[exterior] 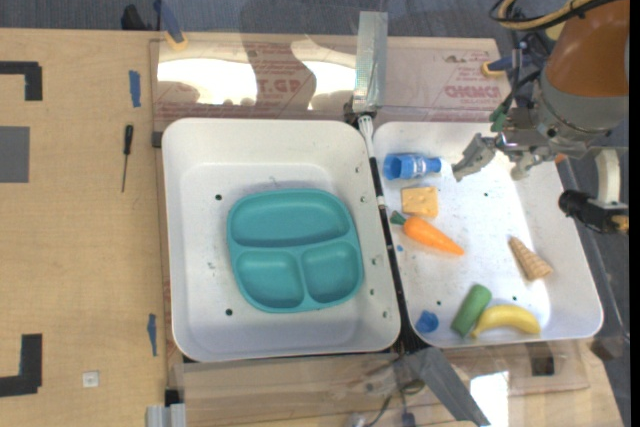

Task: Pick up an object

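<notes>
Banana (508,319) near front; gripper (497,159) open, arm cropped

Left bin: shallow white plastic bin (190,215), smooth with a soft sheen.
Right bin: matching white plastic bin (560,245), smooth, speckled with small dark marks.
Tray: teal plastic tray with 3 compartments (294,249), matt and smooth.
Bench top: pale wooden board (75,255), matt, fine grain.
Back wall: clear glossy plastic sheet (250,80) over brown cardboard, with bright glare.
Divider: upright grey metal strip (371,55), dull brushed look.
Toy food: orange plastic carrot (433,235), yellow plastic banana (508,319), green plastic pickle (470,309), all smooth, slightly shiny.
Cone: tan ridged cone (531,258), rough-looking.
Arm: orange band (590,65), glossy.
</notes>
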`<act>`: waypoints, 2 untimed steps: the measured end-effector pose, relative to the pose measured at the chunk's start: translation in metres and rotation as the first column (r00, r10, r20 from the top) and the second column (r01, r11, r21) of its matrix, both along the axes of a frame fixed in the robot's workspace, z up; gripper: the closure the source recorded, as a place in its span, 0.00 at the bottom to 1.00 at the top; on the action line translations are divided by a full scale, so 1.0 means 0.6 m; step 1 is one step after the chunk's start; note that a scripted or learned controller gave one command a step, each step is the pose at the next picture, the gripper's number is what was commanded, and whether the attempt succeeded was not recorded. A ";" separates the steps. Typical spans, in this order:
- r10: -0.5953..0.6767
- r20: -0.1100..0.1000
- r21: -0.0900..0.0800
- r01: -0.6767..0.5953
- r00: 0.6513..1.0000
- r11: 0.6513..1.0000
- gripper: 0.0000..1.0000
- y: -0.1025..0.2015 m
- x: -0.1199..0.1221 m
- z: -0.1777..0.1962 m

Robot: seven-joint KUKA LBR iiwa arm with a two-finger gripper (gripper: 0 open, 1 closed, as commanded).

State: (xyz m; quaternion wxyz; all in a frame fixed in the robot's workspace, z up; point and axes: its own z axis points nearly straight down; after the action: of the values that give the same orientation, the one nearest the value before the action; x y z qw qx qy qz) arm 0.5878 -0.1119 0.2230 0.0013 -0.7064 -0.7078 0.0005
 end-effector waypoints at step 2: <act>0.364 0.008 -0.003 -0.364 0.931 0.932 0.00 0.020 -0.086 -0.226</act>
State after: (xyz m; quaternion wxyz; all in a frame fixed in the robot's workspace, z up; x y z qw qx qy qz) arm 0.5362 -0.0998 0.0876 -0.0023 -0.5632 -0.8263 -0.0016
